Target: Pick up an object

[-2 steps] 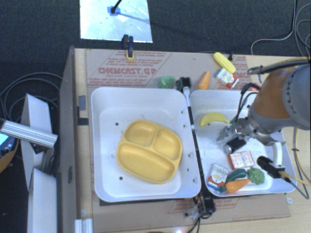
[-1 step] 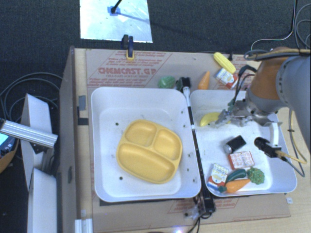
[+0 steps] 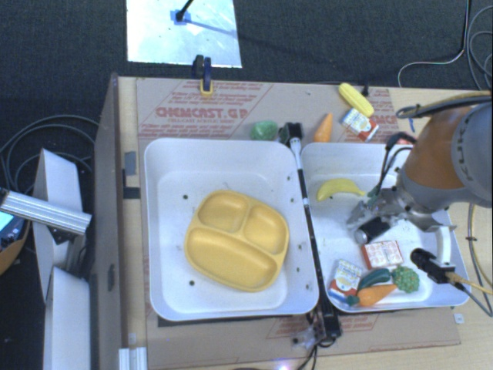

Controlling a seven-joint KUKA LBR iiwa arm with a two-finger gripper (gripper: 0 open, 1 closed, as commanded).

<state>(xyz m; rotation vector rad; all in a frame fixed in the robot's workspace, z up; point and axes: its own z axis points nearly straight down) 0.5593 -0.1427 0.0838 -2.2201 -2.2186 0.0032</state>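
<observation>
Your desk [image 3: 231, 102] carried two white bins side by side. The left bin [image 3: 166, 206] held a yellow divided tray [image 3: 237, 239]. Your arm [image 3: 447, 156], grey with an orange band, reached in from the right over the right bin [image 3: 339, 156]. Its end effector [image 3: 370, 220] sat low in that bin, just below a banana [image 3: 339, 188]; you could not tell whether it was apart or together, and nothing was visibly clamped in it. Near the bin's front edge lay a small red-and-white box [image 3: 383, 253], a broccoli floret [image 3: 406, 279], a carrot [image 3: 371, 293] and a small packet [image 3: 347, 273], close together. Behind the bins, a corn cob [image 3: 356, 99], a second carrot [image 3: 323, 128] and a green object [image 3: 264, 130] rested on the desk.
</observation>
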